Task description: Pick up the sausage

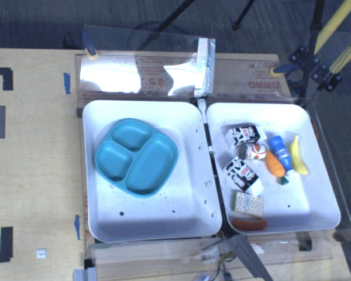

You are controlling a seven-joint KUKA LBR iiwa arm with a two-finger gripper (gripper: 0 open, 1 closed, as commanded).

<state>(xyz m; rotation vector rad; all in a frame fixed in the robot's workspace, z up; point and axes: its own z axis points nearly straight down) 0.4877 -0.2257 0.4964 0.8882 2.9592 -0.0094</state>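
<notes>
Camera view looked down on two white bins set side by side. The left bin (99, 215) held a blue divided plate (136, 157) with three compartments, lying toward its far left part. The right bin (316, 204) held the clutter. The sausage (247, 223), dark red, lay lengthwise against the near wall of that bin, close to its left corner, just in front of a small patterned packet (248, 204) and apart from the other things. Farther back sat two black-and-white cartons, one near the far wall (244, 134) and one tilted in the middle (241, 172), with a small red and white can (254, 151) between them. To their right lay an orange carrot (274, 164), a blue bottle (279, 150) touching it, and a yellow banana (298, 155) beside the bottle. A tiny green piece (284, 180), possibly the carrot's top, lay at the carrot's near end.
</notes>
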